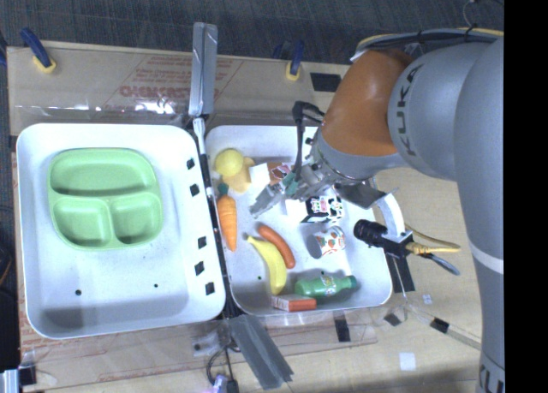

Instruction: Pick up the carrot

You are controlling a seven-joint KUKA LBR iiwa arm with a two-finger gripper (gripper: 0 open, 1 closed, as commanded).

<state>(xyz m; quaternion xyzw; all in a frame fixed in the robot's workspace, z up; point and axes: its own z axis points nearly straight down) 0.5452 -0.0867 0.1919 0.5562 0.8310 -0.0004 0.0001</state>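
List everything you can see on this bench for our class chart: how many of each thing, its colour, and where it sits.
bins: 2, white, side by side on the bench
divided plate: 1, green, in the left bin
carrot: 1, orange, right bin, along its left wall
lemon: 1, yellow, right bin, just above the carrot
banana: 1, yellow, right bin, lower middle
sausage: 1, red-orange, right bin, beside the banana
bottle: 1, green, lying near the right bin's lower edge
cup: 1, white with dark patches, right bin, under the arm
clamps: 2, blue, at the bench's back edge
arm: 1, grey with orange band, over the right bin
claw: 1, grey, right of the carrot
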